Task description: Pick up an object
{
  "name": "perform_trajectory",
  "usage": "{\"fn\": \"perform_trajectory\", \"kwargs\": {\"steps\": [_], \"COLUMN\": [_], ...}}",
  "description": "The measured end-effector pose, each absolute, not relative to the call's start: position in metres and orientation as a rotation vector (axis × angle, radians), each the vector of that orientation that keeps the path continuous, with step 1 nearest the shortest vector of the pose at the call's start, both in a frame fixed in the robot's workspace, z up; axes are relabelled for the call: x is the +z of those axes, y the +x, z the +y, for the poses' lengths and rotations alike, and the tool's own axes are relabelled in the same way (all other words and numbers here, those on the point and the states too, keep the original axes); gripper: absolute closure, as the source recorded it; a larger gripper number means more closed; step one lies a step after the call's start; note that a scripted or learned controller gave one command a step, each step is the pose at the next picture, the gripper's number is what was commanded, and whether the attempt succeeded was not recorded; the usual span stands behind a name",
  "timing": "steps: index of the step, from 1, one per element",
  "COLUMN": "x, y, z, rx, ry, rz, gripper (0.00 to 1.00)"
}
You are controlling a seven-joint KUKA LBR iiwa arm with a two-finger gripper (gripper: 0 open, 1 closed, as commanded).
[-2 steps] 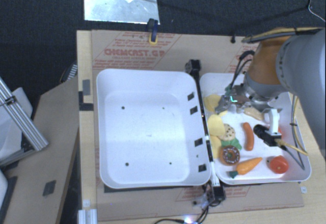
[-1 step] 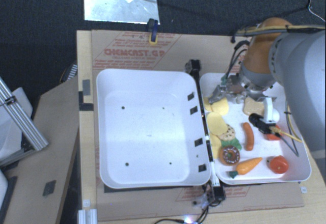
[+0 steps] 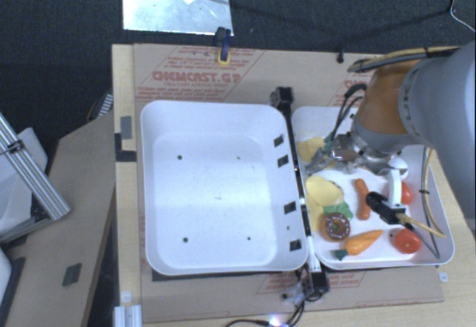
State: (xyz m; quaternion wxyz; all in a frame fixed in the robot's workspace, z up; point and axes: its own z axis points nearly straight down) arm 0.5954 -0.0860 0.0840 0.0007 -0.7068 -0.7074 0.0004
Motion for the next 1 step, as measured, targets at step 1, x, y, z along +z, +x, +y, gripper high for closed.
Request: {"fn": "perform_trajectory", "kwargs": {"steps": [1], "x": [0.0956], "y": [0.5976], "z": [-0.0860], "rx": [-0.004], "ry": [-2.221], "rz": [-2.225], "gripper": [1.00]}}
